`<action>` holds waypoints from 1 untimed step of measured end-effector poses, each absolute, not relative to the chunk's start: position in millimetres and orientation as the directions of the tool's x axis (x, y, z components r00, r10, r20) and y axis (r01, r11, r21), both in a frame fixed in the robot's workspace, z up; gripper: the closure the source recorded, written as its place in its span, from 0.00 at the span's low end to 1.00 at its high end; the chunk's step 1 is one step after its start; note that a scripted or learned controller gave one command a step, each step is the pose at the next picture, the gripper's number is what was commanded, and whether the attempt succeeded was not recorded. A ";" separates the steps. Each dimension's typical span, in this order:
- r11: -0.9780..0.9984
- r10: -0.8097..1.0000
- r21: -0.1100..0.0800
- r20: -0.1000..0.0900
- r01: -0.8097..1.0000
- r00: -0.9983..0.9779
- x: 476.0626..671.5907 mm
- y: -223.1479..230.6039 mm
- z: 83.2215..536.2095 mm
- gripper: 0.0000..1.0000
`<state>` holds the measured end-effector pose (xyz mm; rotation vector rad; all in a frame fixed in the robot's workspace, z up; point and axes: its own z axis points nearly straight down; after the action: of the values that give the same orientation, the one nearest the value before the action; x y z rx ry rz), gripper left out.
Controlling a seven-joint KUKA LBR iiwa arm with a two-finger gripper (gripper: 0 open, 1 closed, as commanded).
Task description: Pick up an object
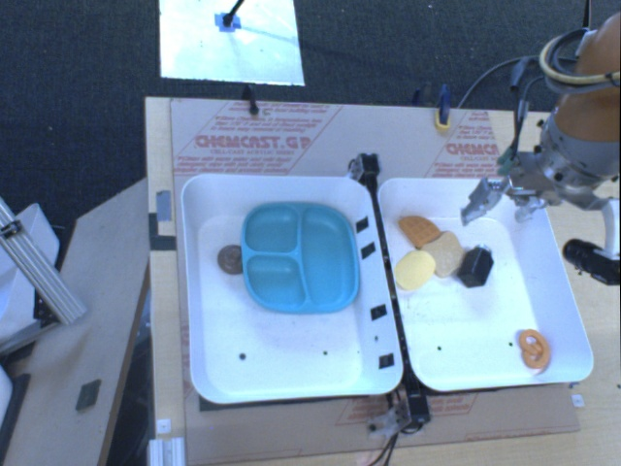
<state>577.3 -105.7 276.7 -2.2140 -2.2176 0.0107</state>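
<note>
The end effector (503,202) hangs open, holding nothing, over the right bin's (505,357) far edge; below it lie a black block (475,266), yellow disc (415,270) and pretzel (533,349).

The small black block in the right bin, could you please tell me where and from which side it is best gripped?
Probably from straight above, closing across the two narrower sides of the small black block. It lies low on the right white bin's floor, and the tan round piece touches its left edge, so pinch along the sides facing away from that neighbour. The pincer hovers up and right of it.
</note>
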 end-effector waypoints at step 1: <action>0.004 1.000 0.002 -0.001 1.000 -0.004 579.1 -105.5 283.4 0.00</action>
<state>579.1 -105.5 283.4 -2.2188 -2.2268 -0.0014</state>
